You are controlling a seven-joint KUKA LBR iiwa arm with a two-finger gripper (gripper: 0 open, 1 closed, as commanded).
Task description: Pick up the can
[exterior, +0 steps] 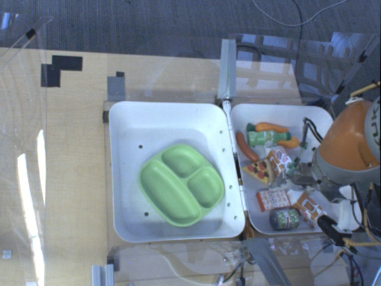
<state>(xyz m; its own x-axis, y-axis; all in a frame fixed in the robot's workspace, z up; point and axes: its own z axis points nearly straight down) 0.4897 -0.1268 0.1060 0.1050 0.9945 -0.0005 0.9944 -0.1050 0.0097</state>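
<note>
Right bin (324, 117), can (285, 218) below hand (302, 175)

Arm (351, 142) cut off at right frame edge, right bin (253, 219) far side covered by arm, tool fingers concealed beneath wrist, packet (275, 199) print too small to read

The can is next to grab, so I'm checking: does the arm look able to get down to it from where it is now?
Probably yes. The can lies on its side, top uncovered, near the right bin's front rim, close to the arm. A snack packet alongside may crowd the fingers.
</note>
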